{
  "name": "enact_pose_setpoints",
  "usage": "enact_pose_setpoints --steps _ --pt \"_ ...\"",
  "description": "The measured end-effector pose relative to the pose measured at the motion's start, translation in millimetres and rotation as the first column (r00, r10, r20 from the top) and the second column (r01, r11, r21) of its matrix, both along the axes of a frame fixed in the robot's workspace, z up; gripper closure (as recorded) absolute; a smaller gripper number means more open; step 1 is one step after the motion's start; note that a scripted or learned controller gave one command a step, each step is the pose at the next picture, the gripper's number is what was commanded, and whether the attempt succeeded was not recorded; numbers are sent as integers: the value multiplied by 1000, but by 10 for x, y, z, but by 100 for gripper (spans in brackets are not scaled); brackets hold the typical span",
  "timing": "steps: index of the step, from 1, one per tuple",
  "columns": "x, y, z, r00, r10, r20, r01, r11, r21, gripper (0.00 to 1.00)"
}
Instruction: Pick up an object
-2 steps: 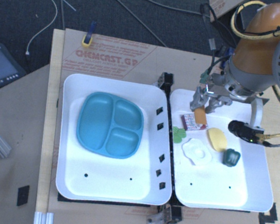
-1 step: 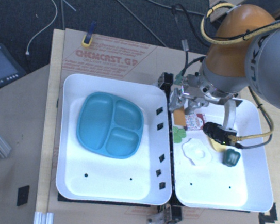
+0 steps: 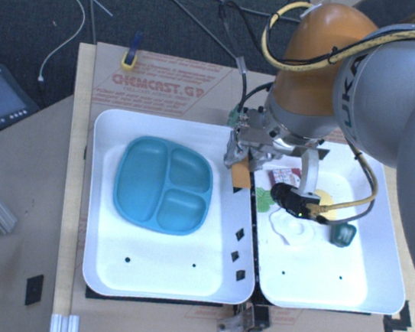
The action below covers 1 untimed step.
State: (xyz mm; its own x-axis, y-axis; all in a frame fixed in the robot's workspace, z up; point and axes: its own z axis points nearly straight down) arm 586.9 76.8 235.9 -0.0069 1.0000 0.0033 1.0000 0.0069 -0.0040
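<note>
**End effector**: hanging low over the shared rim where the two bins are meeting, at the far end. Whether it is released or clenched cannot be told from where I am standing.

**Brown piece**: showing just beneath the end effector, right at the rim. I cannot tell whether it is being gripped or merely lying there.

**Right bin**: holding the likely pickings, all bunched near its left wall: a green piece, a red-and-white packet, a white crumpled item, a yellow item and a teal item lying a little apart.

**Left bin**: carrying one blue divided plate, lying flat, well apart from the end effector.

**Bench**: bearing both bins side by side.

**Risks, as I am judging them:**
- The end effector is working so near the rim that it is risking a knock against the bin walls, or closing on the plastic edge instead of an object.
- The small things are lying close together, so a grasp is likely to be catching two at once or pushing one aside.
- The flat packet and the plate are offering little to pinch, so a slip is looking probable there.
</note>
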Motion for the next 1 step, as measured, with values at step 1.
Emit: enact_pose_setpoints --steps 1 --pt "5 -39 -5 1000 -6 0 6 1000 -2 0"
